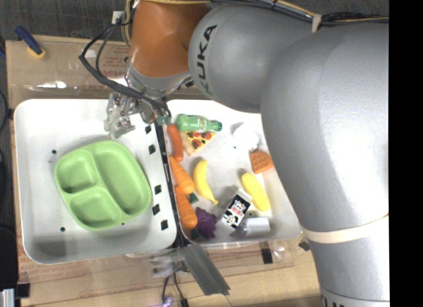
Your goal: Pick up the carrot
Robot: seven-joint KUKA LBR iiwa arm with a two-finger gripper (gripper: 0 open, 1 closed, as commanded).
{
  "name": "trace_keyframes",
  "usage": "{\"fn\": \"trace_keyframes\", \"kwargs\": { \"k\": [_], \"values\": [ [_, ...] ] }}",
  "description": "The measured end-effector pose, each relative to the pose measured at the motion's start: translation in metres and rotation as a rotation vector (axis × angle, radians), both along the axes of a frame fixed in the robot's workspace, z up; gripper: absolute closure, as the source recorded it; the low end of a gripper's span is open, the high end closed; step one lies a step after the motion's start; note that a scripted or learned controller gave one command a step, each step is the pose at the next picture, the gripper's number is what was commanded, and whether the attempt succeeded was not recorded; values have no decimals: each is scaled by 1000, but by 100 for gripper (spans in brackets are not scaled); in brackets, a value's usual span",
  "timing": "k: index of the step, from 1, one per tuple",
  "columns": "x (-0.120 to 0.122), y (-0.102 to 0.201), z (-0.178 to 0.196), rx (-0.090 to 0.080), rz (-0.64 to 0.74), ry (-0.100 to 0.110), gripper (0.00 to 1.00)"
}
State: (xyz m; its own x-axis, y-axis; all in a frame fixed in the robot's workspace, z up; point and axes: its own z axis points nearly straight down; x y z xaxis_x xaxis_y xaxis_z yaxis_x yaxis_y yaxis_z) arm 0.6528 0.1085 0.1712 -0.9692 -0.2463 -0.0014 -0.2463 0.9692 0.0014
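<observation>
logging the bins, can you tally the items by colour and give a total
Green: 2, the divided plate and the bottle
Orange: 3 carrot-like pieces, at and
Yellow: 2, the banana and the lemon-like piece
Purple: 1, the grapes
Other: 3, pizza slice, brown bread piece, black-and-white carton
Total: 11

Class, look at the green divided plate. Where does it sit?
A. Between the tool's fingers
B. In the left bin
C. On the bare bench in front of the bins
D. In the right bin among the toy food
B: the green divided plate lies flat on the floor of the left bin, apart from the toy food.
</observation>
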Motion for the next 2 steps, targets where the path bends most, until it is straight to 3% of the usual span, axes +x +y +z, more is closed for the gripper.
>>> {"fn": "trace_keyframes", "kwargs": {
  "k": [1,2],
  "values": [
    [4,67,-24,0,-197,-2,100],
    [-8,112,42,2,-268,-6,100]
  ]
}}
